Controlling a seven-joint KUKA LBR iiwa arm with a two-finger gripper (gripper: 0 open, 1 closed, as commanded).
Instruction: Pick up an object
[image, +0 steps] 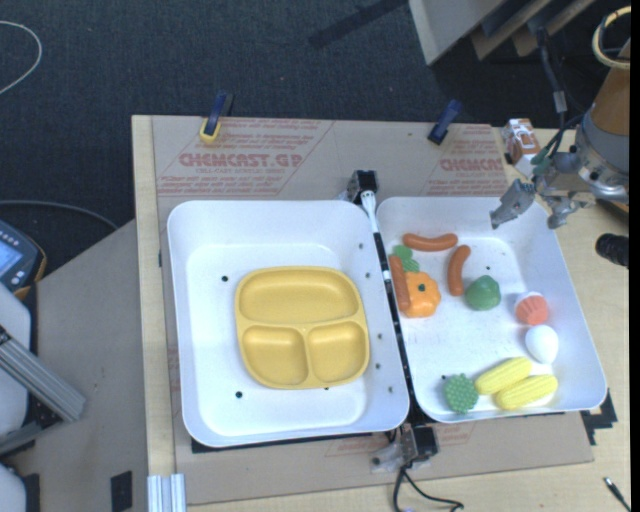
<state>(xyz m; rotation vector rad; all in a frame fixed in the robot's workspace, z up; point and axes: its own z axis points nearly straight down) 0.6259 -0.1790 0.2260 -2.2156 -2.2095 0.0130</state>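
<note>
While the hand (530, 205) hangs open and empty over the right bin's (575, 300) far right corner, the nearest of the 2 sausages (430, 241) lies to its left in view, its long axis running across the bin.

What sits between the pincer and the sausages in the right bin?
Nothing visible. The pincer hovers over the right bin's far corner, and only bare white floor lies between it and the two sausages.
</note>
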